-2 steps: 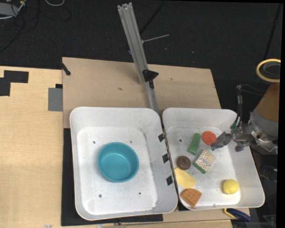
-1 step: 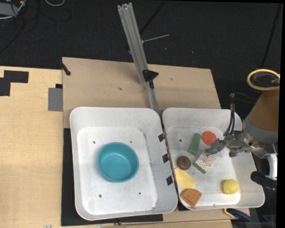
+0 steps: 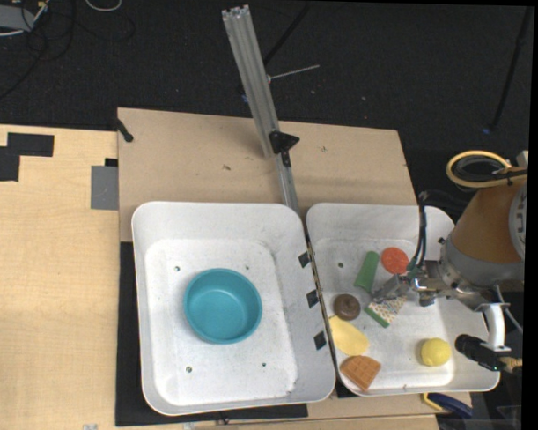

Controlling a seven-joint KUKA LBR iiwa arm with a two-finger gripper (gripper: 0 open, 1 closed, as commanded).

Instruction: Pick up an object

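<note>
No writing, label, brand, number or sign can be read on anything here; the surfaces appear plain at this size.
</note>
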